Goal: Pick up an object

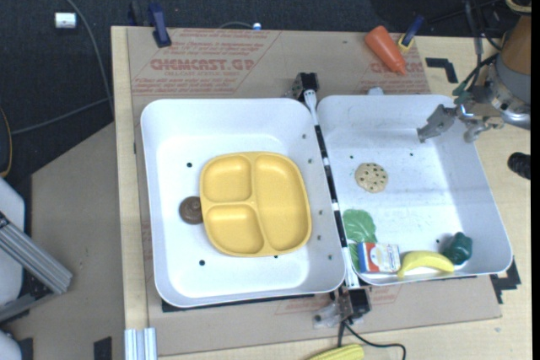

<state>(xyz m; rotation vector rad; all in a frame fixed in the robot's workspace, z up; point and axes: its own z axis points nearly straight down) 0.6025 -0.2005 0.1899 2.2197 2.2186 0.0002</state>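
In the right bin (439, 181) lie a round tan cookie (371, 176), a green leaf-shaped piece (359, 225), a small red and white carton (377, 258), a yellow banana (426, 263) and a dark green object (458, 248). My gripper (451, 129) hangs over the bin's far right part, with its fingers apart and nothing between them. It is well away from the cookie, and the other items lie along the bin's near edge.
The left bin (169, 139) holds a yellow divided plate (255, 203), and a brown disc (191, 210) is partly tucked under the plate's left side. An orange carrot-like object (386, 51) lies on the board behind the right bin. Blue clamps (158, 24) grip the board's far edge.
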